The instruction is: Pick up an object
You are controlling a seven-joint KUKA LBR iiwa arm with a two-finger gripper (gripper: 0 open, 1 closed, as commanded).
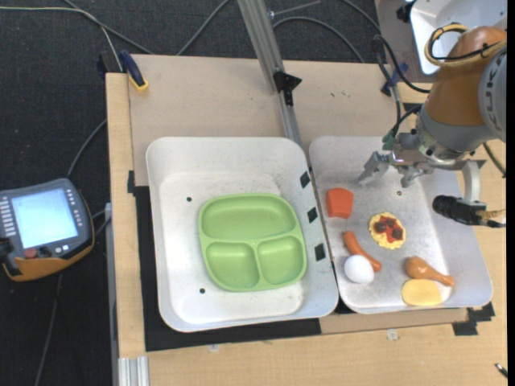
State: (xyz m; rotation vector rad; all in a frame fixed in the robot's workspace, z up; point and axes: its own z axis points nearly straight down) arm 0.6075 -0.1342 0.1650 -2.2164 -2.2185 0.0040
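Starting nearest the camera, the right bin point(475, 284) holds a yellow piece point(423, 294) beside a drumstick point(428, 271), then a white egg point(359, 269) touching an orange carrot point(360, 248), a small pizza point(388, 229) and, farther left, an orange block point(339, 203). The left bin point(169, 167) carries a green divided plate point(251, 241). Beyond the food, the gripper point(392, 170) hangs over the bin's far part with its fingers spread and nothing between them. The step looks like the approach: no object is chosen yet. Next it must come nearer, centre over one piece such as the pizza, descend, then close.
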